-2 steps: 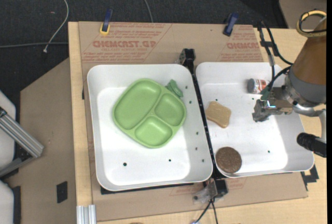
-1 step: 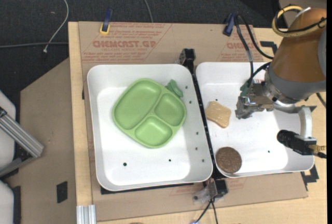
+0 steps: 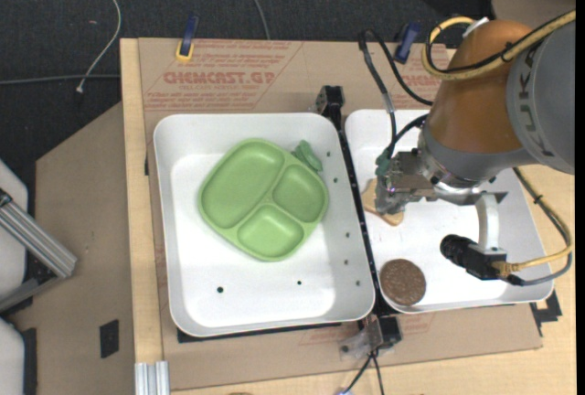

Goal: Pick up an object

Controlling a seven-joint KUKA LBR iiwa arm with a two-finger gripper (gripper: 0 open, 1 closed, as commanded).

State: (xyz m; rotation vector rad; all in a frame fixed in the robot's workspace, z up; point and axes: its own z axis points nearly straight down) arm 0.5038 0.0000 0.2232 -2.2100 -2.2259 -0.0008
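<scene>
At centre right of the frame, in the right bin (image 3: pixel 512 288), my gripper (image 3: pixel 395 194) sits low over a small tan object (image 3: pixel 391 216); I cannot tell how it is set; nothing looks lifted, so the pick remains; a brown disc (image 3: pixel 402 282) lies nearby.

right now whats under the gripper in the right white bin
A small tan object pokes out below the gripper, beside the bin's left wall. The gripper covers most of it, so what it is stays unclear.
</scene>
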